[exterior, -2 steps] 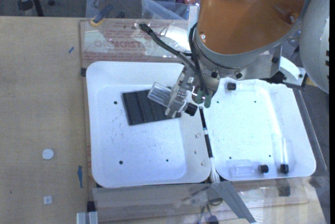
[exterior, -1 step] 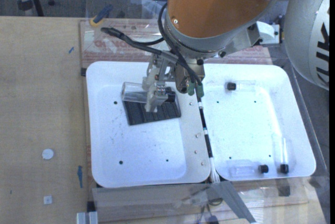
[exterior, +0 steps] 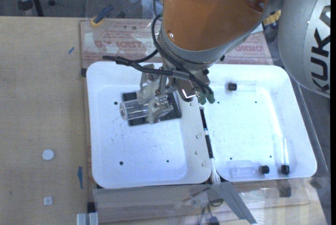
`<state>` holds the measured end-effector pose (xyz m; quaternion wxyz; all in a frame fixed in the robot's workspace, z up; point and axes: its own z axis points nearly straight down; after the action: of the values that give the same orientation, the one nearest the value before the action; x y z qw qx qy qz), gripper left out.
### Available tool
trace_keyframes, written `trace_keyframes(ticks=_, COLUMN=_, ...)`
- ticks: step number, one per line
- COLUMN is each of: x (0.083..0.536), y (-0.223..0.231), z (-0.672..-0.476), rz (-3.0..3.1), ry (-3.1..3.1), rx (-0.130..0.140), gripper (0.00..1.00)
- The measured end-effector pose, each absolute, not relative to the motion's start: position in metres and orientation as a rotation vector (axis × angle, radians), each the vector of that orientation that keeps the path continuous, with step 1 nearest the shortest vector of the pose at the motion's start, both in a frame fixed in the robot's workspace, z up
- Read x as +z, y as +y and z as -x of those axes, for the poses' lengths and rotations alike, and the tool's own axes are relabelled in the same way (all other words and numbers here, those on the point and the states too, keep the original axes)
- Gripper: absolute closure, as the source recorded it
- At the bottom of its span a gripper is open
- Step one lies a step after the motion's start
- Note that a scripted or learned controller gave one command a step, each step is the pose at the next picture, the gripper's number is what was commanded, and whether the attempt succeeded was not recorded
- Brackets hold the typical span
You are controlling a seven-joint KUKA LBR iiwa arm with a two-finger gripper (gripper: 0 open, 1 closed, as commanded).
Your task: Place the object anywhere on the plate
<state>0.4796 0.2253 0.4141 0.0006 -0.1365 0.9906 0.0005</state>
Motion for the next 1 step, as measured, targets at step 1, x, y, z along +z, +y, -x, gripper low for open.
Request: trace_keyframes(ticks=1, x=0.4360, y=0.1376, z=-0.5272, rz=-0.200, ry=3.127, rx=0.004, gripper=1.00)
